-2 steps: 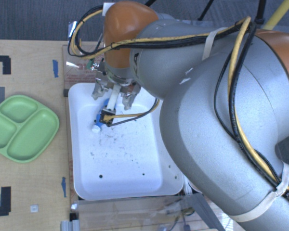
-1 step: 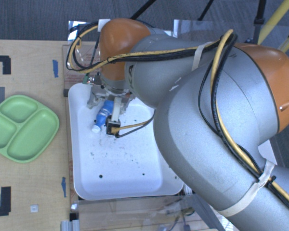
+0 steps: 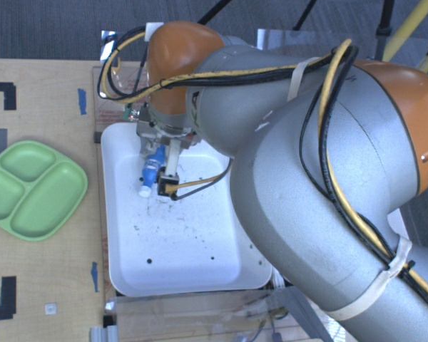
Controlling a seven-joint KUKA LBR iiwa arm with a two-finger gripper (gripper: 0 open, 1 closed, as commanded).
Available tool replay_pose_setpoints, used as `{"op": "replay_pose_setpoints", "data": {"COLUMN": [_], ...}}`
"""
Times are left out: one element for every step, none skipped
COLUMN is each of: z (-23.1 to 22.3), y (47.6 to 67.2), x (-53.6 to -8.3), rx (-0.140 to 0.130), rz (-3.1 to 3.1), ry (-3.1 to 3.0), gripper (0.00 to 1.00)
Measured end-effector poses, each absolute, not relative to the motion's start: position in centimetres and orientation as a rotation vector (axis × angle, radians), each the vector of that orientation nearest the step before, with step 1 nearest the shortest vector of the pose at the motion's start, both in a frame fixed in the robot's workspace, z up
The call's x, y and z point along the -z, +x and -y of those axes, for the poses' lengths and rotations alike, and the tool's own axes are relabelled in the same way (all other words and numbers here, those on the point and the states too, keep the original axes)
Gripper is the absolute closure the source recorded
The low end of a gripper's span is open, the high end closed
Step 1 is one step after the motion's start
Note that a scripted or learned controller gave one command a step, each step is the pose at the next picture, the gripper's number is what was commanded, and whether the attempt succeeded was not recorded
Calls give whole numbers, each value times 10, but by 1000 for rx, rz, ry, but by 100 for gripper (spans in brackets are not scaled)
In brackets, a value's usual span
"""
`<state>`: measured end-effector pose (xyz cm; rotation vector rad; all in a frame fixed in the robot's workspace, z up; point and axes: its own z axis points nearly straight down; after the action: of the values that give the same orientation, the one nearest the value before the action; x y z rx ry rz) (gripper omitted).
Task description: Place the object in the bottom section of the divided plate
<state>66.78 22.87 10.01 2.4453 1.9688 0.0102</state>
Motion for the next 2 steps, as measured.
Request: {"op": "replay_pose_setpoints", "data": {"z": [-229,-229], "y": [668,668], "x": [-111,-110], "rx": [-12,-11], "rz": [-1968,-1968], "ry": [2445,2445], "gripper": [100,0]}}
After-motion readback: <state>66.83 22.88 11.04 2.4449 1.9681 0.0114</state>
